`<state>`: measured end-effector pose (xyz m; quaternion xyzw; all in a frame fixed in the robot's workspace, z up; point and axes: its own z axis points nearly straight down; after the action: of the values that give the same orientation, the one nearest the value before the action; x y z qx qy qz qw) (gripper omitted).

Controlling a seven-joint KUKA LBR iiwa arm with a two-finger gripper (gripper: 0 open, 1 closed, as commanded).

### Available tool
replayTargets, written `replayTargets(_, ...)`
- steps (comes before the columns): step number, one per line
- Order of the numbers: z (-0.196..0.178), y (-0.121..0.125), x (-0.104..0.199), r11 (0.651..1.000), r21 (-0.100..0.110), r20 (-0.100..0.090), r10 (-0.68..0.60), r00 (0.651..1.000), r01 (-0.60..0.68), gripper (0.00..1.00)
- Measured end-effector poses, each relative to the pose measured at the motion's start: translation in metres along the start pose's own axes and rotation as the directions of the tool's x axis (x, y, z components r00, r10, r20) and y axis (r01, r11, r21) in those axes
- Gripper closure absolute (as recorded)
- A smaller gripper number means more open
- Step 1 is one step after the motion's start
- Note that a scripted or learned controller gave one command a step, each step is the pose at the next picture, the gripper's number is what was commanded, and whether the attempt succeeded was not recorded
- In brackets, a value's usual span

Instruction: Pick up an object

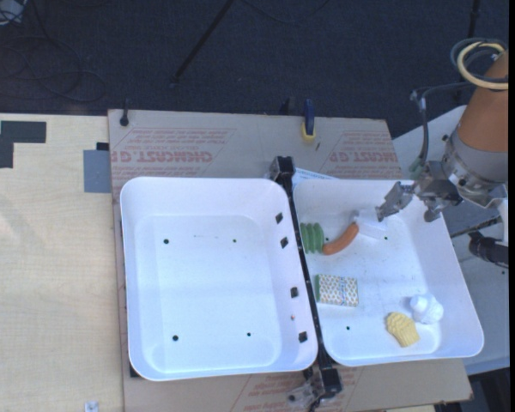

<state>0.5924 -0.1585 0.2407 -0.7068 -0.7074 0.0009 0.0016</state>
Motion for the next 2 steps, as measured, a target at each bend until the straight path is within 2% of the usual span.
replayTargets(1,-0.2924,0.0514,0.0064,1.000,-0.019,0.006,-0.003,1.000,0.003,0.00)
replayTargets(2,-0.2913,0.0516,0.0086,1.000,0.003,0.001,-0.009,1.000,0.009,1.00)
